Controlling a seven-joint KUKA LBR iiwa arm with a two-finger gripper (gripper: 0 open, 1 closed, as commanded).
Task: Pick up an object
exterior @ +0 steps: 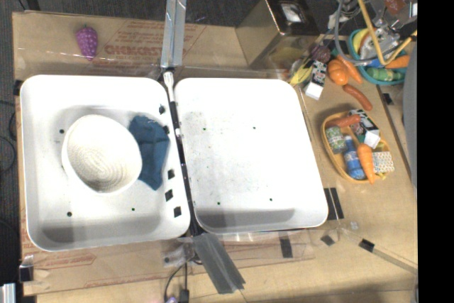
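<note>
In the left bin (42,223) lies a white, domed, woven object (103,152), round and pale, left of centre. A crumpled blue cloth (150,149) rests against its right side, close to the bin's right wall. The right bin (248,152) stands beside it, its white floor faintly speckled.
A small purple grape-like toy (87,41) lies on the cardboard behind the left bin. A metal strip (172,28) stands at the seam between the bins. To the right are a metallic box (284,21), a yellow basket of small toys (357,145), and tangled cables with orange toys (369,46).
</note>
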